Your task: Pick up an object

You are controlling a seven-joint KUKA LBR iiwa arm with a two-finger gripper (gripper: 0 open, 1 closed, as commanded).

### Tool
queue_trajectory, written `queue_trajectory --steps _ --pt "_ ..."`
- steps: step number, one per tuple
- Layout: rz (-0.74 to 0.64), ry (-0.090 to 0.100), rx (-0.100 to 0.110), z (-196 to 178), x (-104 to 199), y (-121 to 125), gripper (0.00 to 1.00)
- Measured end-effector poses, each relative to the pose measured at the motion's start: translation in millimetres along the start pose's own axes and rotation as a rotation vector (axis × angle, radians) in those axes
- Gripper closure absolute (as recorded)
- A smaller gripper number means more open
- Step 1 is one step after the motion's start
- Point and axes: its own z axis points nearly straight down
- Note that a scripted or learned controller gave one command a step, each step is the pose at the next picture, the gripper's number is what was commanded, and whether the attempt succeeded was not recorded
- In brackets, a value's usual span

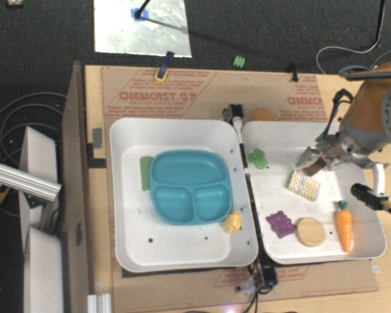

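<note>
Near right bin (274, 253) centre, gripper (311, 163) sits low over patterned block (305, 186), maybe touching; finger state unclear. Carrot (344, 228) at right edge.

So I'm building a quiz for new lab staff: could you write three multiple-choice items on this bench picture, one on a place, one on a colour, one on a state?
1. Where does the carrot lie?
A. In the left bin, on the tray
B. In the right bin, near its right wall
C. On the bench outside both bins

2. What colour is the divided tray in the left bin?
A. Teal blue
B. Red
C. Black

3. How does the pincer stand relative to the patterned block?
A. Far off, over the left bin
B. Just above the block, in the right bin
C. Over the carrot

Key: 1 B, the carrot sits by the right wall beside the round wooden disc. 2 A, the tray is plainly teal. 3 B, the pincer hangs close over the block's upper edge.
</note>
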Motion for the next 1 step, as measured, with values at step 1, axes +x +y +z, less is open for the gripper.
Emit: queue_trajectory --steps 1 --pt "-0.004 -0.002 -0.006 4.7 -9.0 31.1 0.00"
